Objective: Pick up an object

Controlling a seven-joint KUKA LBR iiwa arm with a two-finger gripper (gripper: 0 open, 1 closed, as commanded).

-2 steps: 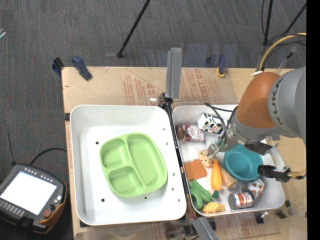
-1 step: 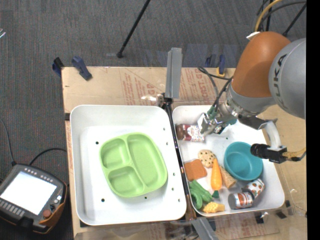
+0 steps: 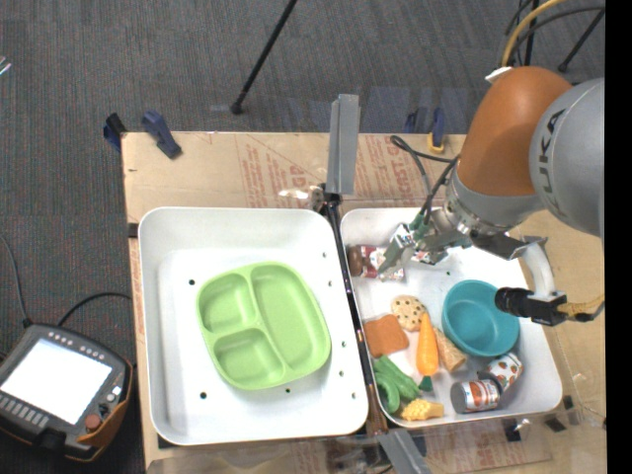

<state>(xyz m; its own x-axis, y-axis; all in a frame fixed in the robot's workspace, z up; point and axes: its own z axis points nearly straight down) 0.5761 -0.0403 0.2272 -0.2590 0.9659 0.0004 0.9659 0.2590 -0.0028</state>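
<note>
Nearest us in the right bin [image 3: 549, 388] we see a corn piece [image 3: 422, 410], a can [image 3: 478, 395], green pea pods [image 3: 394, 381], and a carrot [image 3: 427, 348]. Toward twelve o'clock from these sit a toast slice [image 3: 385, 336], a cookie [image 3: 407, 311] and a teal bowl [image 3: 480, 318]. In the left bin [image 3: 163, 235] lies a green divided plate [image 3: 263, 324]. Farthest, the gripper [image 3: 397, 252] hovers over a small wrapped item [image 3: 363, 261]; we cannot tell its finger state.
</note>
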